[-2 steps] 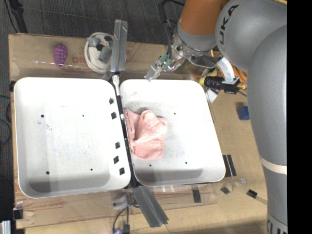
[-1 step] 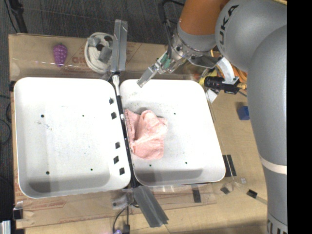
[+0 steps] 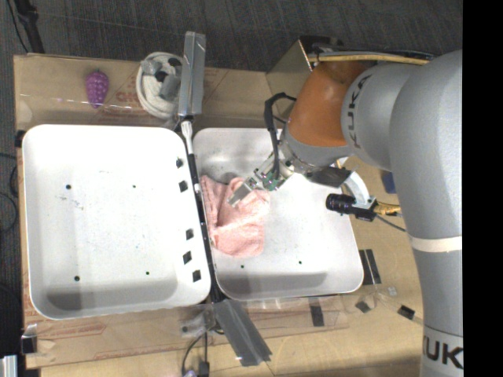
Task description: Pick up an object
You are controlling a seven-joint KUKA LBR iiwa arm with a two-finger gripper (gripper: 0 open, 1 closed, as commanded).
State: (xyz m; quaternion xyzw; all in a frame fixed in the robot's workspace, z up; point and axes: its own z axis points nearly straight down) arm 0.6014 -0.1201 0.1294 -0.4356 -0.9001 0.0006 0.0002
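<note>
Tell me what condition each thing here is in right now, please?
Pink cloth: crumpled in a heap, lying in the right bin against its left wall.
Right bin: holds the cloth.
Left bin: nothing lying in it.
Gripper: down at the cloth's top edge.
Purple object: lying on the bench outside the bins.
White coil: on the bench behind the bins.

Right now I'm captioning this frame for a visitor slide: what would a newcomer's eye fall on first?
First the big grey arm with its orange band, reaching in from the right over the right bin. Next the crumpled pink cloth against that bin's left wall, with the gripper at its upper edge. The small purple object sits on the bench above the left bin.
</note>
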